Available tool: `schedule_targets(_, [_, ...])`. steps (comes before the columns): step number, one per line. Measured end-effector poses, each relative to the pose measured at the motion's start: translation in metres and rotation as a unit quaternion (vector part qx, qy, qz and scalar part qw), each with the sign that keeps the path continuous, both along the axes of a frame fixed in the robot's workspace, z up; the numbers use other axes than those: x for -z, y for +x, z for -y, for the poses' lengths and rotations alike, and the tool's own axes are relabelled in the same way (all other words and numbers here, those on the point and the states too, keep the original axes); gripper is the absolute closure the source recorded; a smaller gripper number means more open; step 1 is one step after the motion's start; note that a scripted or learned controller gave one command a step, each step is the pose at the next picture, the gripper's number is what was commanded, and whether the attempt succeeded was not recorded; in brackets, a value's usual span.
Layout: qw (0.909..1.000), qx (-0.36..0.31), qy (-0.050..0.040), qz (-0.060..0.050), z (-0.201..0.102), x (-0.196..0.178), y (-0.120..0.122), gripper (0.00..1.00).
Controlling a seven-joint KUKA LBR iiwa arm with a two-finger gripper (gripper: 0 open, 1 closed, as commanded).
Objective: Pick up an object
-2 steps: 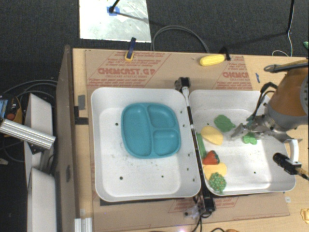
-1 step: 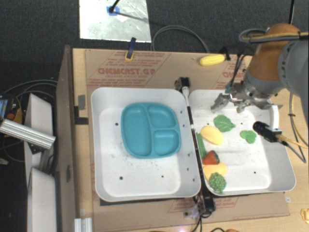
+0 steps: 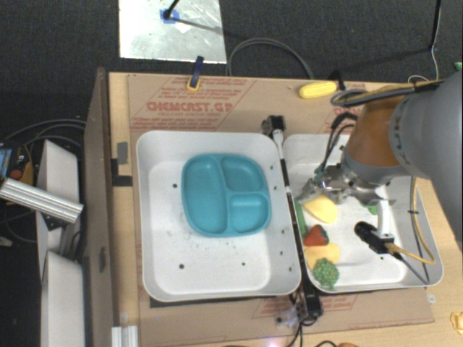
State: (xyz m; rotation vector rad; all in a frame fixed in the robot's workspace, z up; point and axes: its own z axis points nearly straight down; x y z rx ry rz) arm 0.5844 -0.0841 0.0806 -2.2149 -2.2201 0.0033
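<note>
A: Readable text anywhere?
B: "CHEMCAST" in red on the brown sheet [image 3: 189, 107], well up and left of the gripper [image 3: 327, 188]. Smaller red lines under it, too small to read.
A: Grip state?
B: Cannot tell, open or closed, from this angle.
A: Task items?
B: All in the right bin [image 3: 362, 267]. Pale yellow piece [image 3: 322, 210] just below the gripper, contact unclear. Further down in a column: red piece [image 3: 315, 233], yellow piece [image 3: 323, 253], green knobbly piece [image 3: 325, 272] close to the front wall.
A: Edges, room?
B: Tight on the gripper's left, close to the wall between the bins. Bare white floor down and right of it. Left of it, past that wall, the left bin [image 3: 163, 255] with a teal divided plate [image 3: 224, 194] at centre and bare floor all round. Above the gripper, outside the bins, a yellow object [image 3: 317, 89] on the sheet.
</note>
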Motion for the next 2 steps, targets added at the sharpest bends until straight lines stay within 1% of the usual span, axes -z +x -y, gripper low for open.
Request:
schedule_targets(1, [1.0000,0.000,-0.0013,0.005,0.002,-0.015,0.004,1.00])
schedule_targets(2, [1.0000,-0.003,-0.0005,0.006,-0.047,-0.138,-0.022,1.00])
